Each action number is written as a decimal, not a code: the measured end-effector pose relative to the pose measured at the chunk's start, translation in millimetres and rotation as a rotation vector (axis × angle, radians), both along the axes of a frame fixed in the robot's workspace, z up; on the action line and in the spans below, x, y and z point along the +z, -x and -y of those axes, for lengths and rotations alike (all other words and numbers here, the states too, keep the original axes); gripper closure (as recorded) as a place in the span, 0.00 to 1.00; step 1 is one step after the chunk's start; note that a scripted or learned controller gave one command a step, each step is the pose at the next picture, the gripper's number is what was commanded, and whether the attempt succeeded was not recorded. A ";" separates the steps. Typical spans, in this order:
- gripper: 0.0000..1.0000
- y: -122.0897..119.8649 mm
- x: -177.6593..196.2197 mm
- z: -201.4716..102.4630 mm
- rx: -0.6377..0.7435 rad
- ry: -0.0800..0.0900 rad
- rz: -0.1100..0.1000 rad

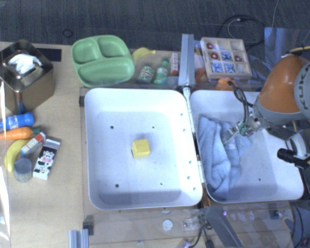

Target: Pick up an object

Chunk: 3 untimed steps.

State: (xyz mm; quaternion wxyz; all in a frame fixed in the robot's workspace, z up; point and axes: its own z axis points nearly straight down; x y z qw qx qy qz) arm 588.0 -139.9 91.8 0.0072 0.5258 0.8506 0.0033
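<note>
Since the gripper is down on the blue towel in the right bin, a sloppy fabric grab is the big risk here.

Can't tell if the fingers are open or shut, they're too small and tangled up with the cloth, so no idea if it's got anything. Towel's bunched against the left wall; a pinch on a loose fold could just slip out on the lift. The yellow block sits alone mid left bin, well apart.
</note>
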 end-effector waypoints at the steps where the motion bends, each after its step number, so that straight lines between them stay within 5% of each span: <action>1: 0.00 -43.9 19.9 3.7 -0.027 -0.001 -0.006; 2: 0.00 22.2 11.7 32.1 -0.028 -0.001 -0.008; 3: 0.00 -7.0 0.1 -37.9 -0.011 -0.002 0.003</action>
